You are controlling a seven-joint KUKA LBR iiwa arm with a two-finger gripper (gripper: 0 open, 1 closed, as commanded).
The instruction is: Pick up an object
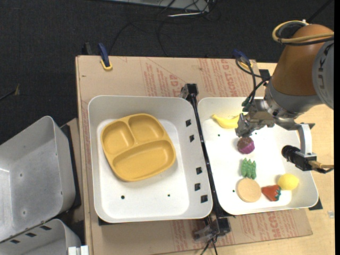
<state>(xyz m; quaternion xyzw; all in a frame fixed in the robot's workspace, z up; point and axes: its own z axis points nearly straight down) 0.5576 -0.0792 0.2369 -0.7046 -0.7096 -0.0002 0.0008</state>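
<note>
Seemingly nothing is lifted yet: the tool (247, 127) hovers just above the purple onion-like toy (245, 145), which lies in the right bin (307, 158) just below the banana (226, 121). Whether the tool is wide or narrow cannot be told. Grasping and lifting remain.

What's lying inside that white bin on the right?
The right bin holds a banana, purple onion, green piece, tan disc, strawberry and lemon. The arm hides its far corner.
</note>
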